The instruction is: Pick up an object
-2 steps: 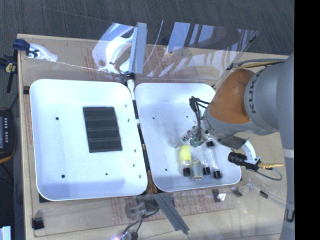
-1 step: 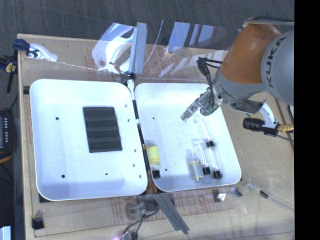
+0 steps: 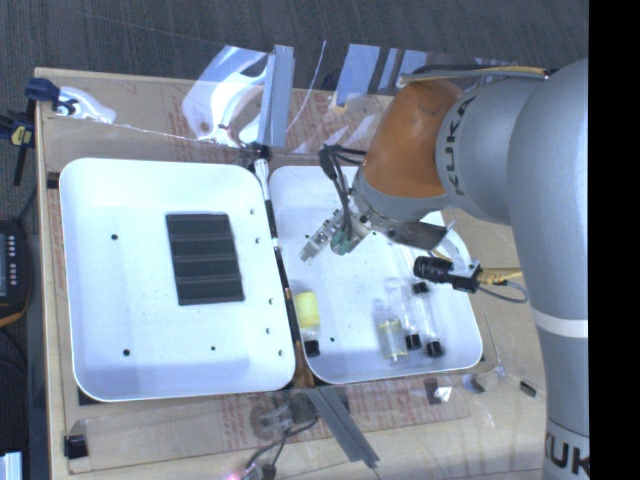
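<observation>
My candidates all lie in the right bin: a small yellow block near its left wall, and toward the front a cluster of clear vials with black caps, lying loose and close together, likely as they were tipped in. The claw hangs over the upper middle of that bin, tilted down and to the left, with white floor beneath it; nothing sits between its tips, and I cannot tell whether it is apart or together at this angle. It is well apart from both the yellow block and the vials, so I judge the pick as not yet made. The left bin carries only a dark ribbed pad near its middle, flat and square to the walls. Both bins rest side by side on a pale wooden counter, with clear plastic pieces at the back edge and dark carpeted floor beyond.
</observation>
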You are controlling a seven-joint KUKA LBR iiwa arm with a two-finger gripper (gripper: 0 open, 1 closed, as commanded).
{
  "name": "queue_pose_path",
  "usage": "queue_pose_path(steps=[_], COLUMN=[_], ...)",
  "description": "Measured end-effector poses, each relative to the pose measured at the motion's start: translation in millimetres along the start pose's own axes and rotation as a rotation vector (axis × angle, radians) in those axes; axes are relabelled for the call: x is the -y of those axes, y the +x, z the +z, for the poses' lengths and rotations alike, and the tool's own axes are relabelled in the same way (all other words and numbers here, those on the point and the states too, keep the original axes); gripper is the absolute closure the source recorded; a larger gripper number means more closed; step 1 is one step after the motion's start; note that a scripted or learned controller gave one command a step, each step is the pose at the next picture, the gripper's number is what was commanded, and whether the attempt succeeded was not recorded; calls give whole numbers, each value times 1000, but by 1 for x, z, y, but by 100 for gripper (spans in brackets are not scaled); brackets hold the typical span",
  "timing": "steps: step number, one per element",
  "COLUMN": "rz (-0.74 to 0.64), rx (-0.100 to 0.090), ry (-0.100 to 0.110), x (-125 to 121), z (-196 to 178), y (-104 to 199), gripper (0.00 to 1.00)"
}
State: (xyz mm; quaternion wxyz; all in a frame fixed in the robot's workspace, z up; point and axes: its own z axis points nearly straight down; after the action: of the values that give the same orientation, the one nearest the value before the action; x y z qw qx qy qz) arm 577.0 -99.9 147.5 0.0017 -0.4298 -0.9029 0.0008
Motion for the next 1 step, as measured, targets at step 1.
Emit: queue_pose_path(steps=[1], rz=[-59], rx=[-1], ry=[0], x=[39], z=[56], y=[-51], gripper=[100])
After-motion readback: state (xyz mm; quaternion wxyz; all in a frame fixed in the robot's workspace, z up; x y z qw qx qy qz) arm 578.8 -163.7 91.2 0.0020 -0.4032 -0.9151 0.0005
